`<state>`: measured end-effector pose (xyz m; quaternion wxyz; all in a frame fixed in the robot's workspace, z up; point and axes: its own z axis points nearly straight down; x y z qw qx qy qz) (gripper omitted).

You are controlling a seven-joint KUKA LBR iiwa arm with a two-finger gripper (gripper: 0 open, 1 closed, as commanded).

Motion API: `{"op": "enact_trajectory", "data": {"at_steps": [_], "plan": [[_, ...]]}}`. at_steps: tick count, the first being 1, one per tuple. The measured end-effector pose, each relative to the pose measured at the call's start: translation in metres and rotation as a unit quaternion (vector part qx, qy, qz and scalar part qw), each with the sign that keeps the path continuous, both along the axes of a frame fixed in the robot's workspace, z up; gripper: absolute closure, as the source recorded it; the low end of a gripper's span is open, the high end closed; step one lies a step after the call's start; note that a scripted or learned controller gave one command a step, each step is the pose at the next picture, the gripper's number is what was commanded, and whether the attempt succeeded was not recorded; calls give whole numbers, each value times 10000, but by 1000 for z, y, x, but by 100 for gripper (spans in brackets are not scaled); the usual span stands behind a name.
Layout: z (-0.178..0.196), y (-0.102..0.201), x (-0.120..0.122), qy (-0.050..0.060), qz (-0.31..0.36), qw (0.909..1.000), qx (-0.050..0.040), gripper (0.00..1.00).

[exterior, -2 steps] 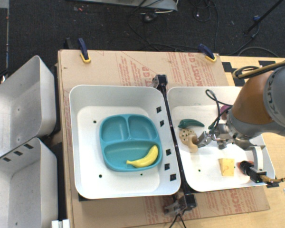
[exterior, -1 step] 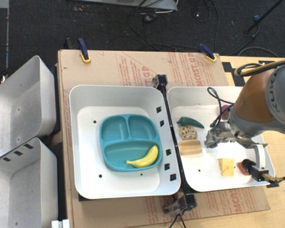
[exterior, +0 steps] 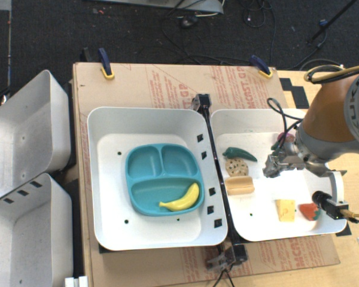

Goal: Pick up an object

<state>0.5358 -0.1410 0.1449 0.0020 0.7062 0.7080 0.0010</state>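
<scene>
In the right bin [exterior: 251, 124] lie a green pepper-like piece [exterior: 239, 154], a speckled brown round piece [exterior: 236, 168], a tan block [exterior: 239, 186], a yellow wedge [exterior: 285, 210] and a small red piece [exterior: 308, 211]. My gripper [exterior: 273, 167] hangs low over the middle of this bin, right of the green, brown and tan pieces and above the yellow wedge. It is apart from all of them, and nothing shows in its grasp. A yellow banana [exterior: 182, 199] rests in a teal divided plate [exterior: 161, 172] in the left bin [exterior: 102, 160].
The grey arm [exterior: 332, 124] with its orange band enters from the right over the right bin's far side. A black divider [exterior: 215, 166] runs between the bins. Two more white bins [exterior: 24, 136] stand off the bench at the left.
</scene>
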Motion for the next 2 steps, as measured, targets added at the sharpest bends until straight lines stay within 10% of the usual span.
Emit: {"op": "enact_trajectory", "data": {"at_steps": [2], "plan": [[113,-7,-1,-15,8,10000,-6,100]]}}
